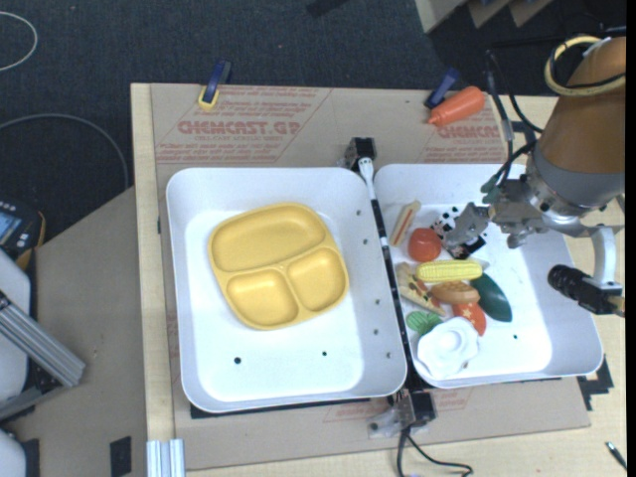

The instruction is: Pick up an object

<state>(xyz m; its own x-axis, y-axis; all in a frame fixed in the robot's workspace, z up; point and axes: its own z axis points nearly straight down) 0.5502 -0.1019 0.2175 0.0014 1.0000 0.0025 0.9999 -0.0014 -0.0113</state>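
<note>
The right bin (556, 351) holds a pile of toy food: a corn cob (449, 270), a red tomato (424, 243), a green leaf-shaped piece (493, 298), a white fried-egg piece (446, 347) and a thin orange stick (403, 223). My gripper (463, 231) hangs low over the bin's middle, just above the corn and right of the tomato. Its dark fingers point left toward the pile. Nothing can be made out between them.
The left bin (199, 346) holds a yellow three-compartment plate (277, 263). An orange carrot-like toy (456, 106) lies on the bench behind the right bin. The arm's grey and orange body (586, 127) covers the right bin's far right part. Clamps sit at the bench edges.
</note>
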